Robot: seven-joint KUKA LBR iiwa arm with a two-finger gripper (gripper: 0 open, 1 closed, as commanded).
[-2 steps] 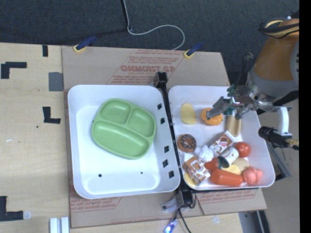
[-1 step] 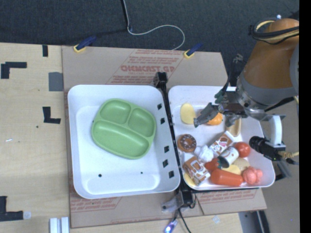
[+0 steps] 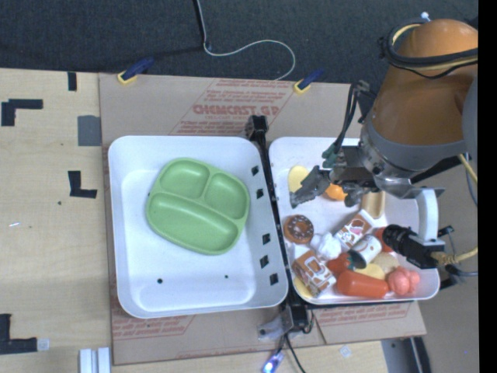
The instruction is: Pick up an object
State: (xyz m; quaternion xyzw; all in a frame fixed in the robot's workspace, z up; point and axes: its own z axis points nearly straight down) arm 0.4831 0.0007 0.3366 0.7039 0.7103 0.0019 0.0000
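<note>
- Green divided plate [image 3: 198, 204]: one, lying in the left bin [image 3: 128, 158], well apart from the hand
- Right bin [image 3: 281, 148]: one chocolate doughnut [image 3: 298, 228] just below the hand; a heap of toy foods [image 3: 353, 266] toward the near right corner, count not readable
- Hand [image 3: 311, 185]: above the right bin's far left part, beside a yellow piece [image 3: 296, 178]; fingers spread apart, nothing seen between them
</note>
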